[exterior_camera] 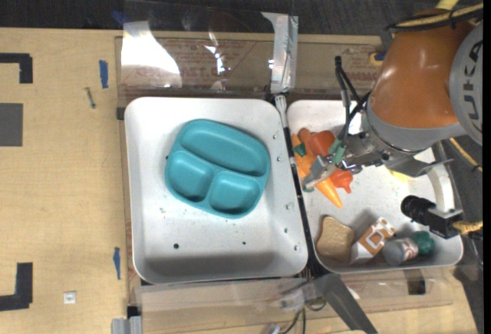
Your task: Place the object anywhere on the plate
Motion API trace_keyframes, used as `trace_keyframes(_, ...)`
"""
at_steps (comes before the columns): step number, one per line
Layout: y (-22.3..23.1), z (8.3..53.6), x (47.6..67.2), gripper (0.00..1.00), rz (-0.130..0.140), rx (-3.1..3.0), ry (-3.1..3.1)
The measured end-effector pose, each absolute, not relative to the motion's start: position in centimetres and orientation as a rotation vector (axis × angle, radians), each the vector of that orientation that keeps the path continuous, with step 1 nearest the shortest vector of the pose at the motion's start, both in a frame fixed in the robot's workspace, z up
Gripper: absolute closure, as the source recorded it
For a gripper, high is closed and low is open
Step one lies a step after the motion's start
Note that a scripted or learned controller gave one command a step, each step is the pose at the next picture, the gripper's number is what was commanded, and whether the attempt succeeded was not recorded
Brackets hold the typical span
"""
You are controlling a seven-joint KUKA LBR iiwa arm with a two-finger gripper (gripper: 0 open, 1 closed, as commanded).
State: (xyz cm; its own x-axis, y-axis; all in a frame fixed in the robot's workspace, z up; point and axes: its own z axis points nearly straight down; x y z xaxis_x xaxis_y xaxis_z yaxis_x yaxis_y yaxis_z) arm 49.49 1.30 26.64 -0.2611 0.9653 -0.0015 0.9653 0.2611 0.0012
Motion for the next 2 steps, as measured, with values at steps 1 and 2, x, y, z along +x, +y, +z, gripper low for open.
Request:
trace_keyframes(1,5.28,18.85,56.31,1.0,-0.002,1.65,2.675)
trace_keyframes(2,5.27,19.04,56.4,0.0,0.001,1.649,2.673)
